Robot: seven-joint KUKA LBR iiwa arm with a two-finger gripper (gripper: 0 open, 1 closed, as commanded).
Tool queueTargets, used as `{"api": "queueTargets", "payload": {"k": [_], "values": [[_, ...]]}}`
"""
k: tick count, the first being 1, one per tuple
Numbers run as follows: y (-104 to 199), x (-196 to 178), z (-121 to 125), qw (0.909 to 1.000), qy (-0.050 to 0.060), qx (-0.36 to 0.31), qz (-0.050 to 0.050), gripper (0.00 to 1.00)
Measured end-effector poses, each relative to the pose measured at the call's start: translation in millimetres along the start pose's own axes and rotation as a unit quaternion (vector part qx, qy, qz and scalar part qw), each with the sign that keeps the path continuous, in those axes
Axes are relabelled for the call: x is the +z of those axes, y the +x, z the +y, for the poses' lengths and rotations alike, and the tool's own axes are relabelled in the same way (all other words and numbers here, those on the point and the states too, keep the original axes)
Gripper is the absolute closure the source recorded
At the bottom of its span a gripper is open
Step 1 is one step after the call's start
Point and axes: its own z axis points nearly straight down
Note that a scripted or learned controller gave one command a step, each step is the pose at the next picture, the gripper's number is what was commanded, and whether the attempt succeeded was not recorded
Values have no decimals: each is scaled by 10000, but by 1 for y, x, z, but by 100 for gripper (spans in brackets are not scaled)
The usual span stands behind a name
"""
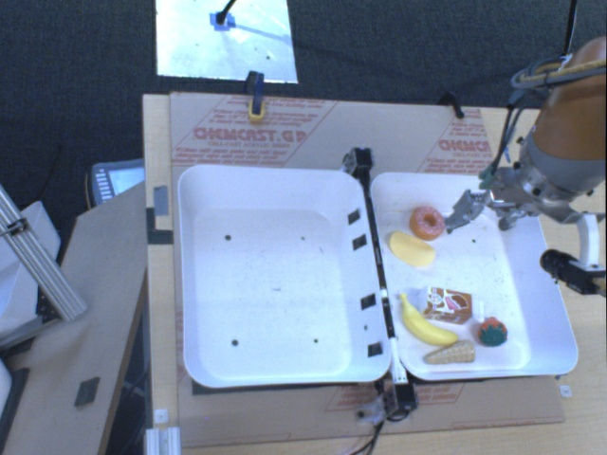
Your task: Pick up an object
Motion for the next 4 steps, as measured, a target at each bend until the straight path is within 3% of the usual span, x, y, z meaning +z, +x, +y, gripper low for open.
{"api": "queueTargets", "payload": {"k": [1,2,4], "values": [[-21,153,35,10000,46,17,12,0],[-21,137,37,10000,26,15,3,100],[-20,123,35,10000,74,24,10,100]]}}
